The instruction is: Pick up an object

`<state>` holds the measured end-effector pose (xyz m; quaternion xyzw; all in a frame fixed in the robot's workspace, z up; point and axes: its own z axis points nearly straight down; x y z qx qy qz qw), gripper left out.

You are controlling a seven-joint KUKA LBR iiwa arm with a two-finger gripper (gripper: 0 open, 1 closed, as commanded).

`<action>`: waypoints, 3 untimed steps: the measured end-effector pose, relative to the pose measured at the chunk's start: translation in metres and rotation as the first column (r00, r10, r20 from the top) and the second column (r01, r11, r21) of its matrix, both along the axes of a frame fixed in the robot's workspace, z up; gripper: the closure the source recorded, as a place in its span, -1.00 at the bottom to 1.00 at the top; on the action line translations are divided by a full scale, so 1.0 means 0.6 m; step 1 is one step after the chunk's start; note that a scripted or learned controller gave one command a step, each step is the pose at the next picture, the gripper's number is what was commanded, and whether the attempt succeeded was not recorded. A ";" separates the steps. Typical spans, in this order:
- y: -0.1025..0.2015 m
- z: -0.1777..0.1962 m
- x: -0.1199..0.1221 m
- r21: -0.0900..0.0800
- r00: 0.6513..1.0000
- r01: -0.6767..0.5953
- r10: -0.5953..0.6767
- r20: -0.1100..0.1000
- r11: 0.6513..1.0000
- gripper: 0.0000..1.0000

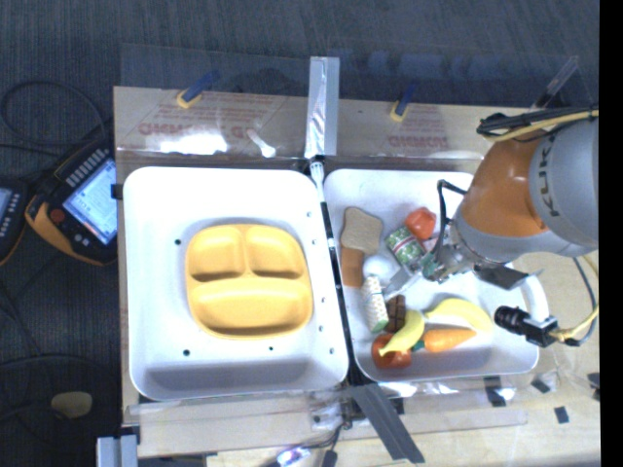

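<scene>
In the camera view the gripper [414,272], whose grip state I cannot tell, sits low in the right bin [506,353] at centre-right of the frame, amid a crowded heap of can [407,244], bottle [375,298] and banana [458,312], so it may well snag several or come up with nothing.

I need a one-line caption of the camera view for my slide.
Grey-and-orange arm's tool lowered among toy foods in the right white bin; yellow compartment tray lies in the left white bin.
</scene>
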<state>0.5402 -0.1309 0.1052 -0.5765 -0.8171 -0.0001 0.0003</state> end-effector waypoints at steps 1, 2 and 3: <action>0.041 -0.027 0.108 -0.003 0.990 0.143 -0.143 0.010 0.990 -1.00; -0.057 -0.032 0.196 -0.001 0.993 0.116 -0.116 -0.014 0.993 -1.00; -0.062 -0.017 0.191 -0.009 0.993 0.115 -0.116 -0.027 0.993 1.00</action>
